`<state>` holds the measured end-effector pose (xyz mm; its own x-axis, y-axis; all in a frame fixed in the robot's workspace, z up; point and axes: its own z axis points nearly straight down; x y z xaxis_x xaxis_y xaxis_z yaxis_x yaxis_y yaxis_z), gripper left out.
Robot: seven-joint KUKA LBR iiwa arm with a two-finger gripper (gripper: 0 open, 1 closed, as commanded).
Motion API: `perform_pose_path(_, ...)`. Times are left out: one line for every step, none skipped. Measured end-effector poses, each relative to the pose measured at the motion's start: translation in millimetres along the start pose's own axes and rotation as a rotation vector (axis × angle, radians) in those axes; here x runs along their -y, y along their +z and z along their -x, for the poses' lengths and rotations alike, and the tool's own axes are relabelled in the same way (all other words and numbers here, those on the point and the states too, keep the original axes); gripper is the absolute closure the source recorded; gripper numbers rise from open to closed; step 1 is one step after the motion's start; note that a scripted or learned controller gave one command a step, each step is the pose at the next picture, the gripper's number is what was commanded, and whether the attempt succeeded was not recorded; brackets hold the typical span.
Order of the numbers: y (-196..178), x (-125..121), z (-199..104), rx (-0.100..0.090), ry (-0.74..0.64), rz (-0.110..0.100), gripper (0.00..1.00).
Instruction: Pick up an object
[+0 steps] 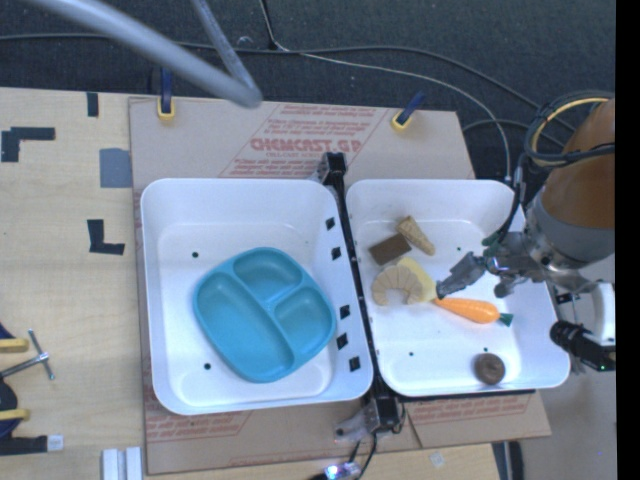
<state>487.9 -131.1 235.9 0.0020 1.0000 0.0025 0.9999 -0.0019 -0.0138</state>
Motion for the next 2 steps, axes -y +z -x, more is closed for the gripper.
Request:
perform_pose_path(-5.9,-2.5,-0.4,0.002,-0.004,0.012,0.0)
perform_pose_path(37.6,-0.6,1.4,0.002,-0.002,0.009,0.0)
